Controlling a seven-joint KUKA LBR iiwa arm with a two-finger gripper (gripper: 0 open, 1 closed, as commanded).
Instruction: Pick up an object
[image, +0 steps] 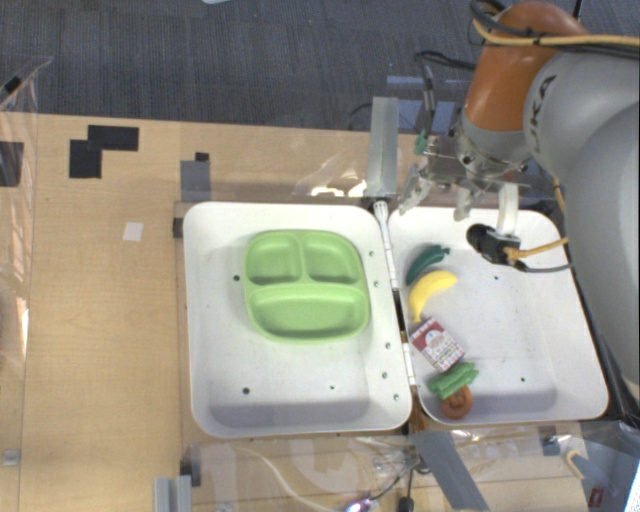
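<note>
The right bin (530, 330) holds several small objects along its left side. A dark green vegetable (427, 259) lies near the back, with a yellow banana (432, 288) just in front of it. A red and white packet (437, 344), a green piece (452, 380) and a brown ring (458, 402) sit nearer the front. My gripper (438, 198) hangs over the bin's back left corner, above and behind the vegetable. Its fingers are open, with nothing between them.
The left bin (215, 330) carries a light green divided plate (305, 283). A metal divider (392, 290) separates the bins, and a grey post (382, 150) stands just behind it. A black fitting with a yellow cable (492, 243) hangs beside the gripper.
</note>
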